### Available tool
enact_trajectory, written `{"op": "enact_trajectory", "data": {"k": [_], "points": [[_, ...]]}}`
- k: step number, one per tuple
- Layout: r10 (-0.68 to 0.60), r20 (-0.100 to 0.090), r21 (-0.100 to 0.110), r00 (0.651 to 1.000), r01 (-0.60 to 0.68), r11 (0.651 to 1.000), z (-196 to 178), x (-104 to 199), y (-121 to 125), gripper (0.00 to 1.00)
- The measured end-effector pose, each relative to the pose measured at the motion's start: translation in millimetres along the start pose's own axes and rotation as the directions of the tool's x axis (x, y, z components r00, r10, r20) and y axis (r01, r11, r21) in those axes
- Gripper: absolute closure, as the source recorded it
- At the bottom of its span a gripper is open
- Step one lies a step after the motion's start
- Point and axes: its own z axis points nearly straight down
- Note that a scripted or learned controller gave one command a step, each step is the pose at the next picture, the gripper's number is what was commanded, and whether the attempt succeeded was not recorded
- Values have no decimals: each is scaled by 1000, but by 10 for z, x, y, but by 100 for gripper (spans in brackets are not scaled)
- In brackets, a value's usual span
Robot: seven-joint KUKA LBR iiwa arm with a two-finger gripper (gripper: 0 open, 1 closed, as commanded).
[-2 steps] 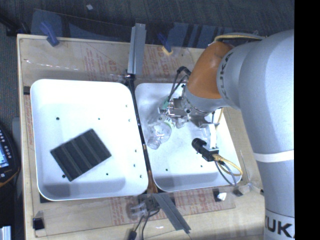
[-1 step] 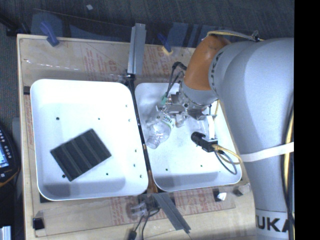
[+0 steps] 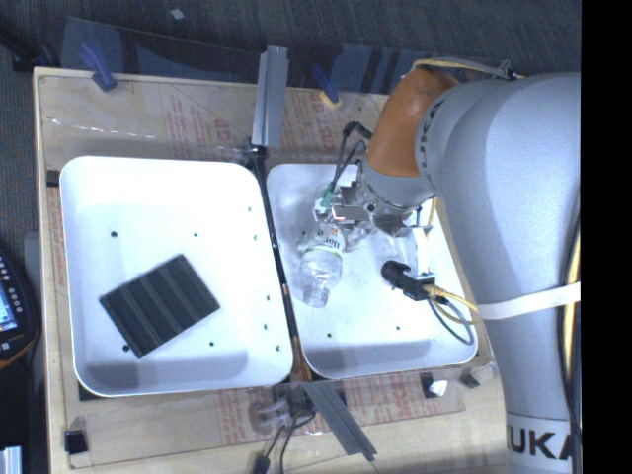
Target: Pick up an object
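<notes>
The big grey arm comes in from the right and bends down over the right bin. Next to it is the left bin, and in that one lies a dark ridged pad, flat and far from the arm. In the right bin lies a small clear bottle on its side, near the wall between the two bins. The gripper hangs right above the top end of the bottle, very close to it. It is too small and busy to make out, so I cannot tell its state, or if it has the bottle. I think the step now is to grab the bottle. To do it well, the arm should come straight down over the middle of the bottle, not the tip, because a round bottle can roll or slip away. Then it should squeeze gently and lift slowly.
</notes>
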Motion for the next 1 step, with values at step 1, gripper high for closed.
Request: {"op": "enact_trajectory", "data": {"k": [1], "points": [[-96, 4, -18, 995, 96, 995, -745, 451, 210, 100]]}}
